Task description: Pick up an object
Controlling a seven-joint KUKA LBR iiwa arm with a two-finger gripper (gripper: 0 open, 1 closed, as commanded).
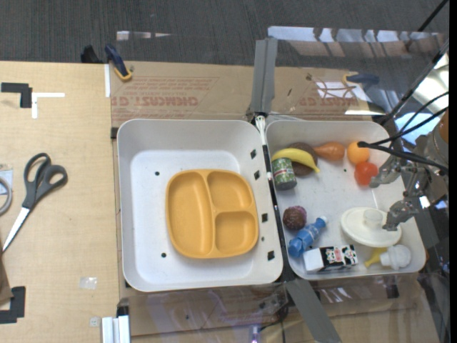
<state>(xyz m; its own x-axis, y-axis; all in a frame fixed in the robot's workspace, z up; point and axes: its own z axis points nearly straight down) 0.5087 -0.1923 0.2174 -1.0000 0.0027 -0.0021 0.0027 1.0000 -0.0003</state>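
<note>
Our end effector (391, 195) hung open over the white dish (365, 226); we judged a straight descent, centred on it, best.

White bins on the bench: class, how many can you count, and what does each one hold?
2. The left bin holds a yellow divided tray. The right bin holds the small items, among them a banana and a blue bottle. None looks hidden.
</note>
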